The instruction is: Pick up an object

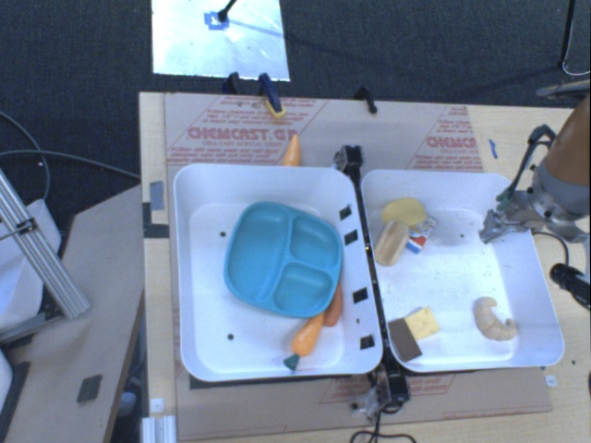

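Hand [494, 226] at right bin's [531, 275] right rim, finger state indeterminate, nothing seen held.
Risk: rim strike on descent; croissant [493, 318] lies near lower right, well apart.

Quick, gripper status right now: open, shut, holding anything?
Gripper: open or shut cannot be told from this view; nothing is seen held. It sits at the right bin's upper right rim, apart from the croissant.
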`<state>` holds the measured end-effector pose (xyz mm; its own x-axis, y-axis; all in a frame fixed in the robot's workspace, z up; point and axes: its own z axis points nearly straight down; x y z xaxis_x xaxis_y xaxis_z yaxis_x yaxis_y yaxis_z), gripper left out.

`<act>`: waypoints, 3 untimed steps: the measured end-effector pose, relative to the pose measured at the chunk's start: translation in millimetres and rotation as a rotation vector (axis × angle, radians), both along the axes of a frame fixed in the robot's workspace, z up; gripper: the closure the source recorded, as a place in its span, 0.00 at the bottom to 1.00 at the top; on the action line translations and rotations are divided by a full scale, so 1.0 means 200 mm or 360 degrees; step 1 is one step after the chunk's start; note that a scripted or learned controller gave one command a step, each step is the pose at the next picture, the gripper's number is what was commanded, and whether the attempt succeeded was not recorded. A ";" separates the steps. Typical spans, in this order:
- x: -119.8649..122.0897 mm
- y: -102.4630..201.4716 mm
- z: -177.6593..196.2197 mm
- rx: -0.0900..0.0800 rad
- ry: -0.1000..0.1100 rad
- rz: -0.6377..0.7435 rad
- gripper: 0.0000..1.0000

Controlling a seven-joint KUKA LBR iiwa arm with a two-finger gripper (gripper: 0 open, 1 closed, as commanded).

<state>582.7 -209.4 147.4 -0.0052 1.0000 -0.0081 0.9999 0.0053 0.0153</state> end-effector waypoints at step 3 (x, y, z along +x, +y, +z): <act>-0.49 0.67 0.18 0.0020 0.0027 0.0009 1.00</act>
<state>485.6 -75.7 183.7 -0.0109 0.9999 0.0043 0.9999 0.0109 -0.0017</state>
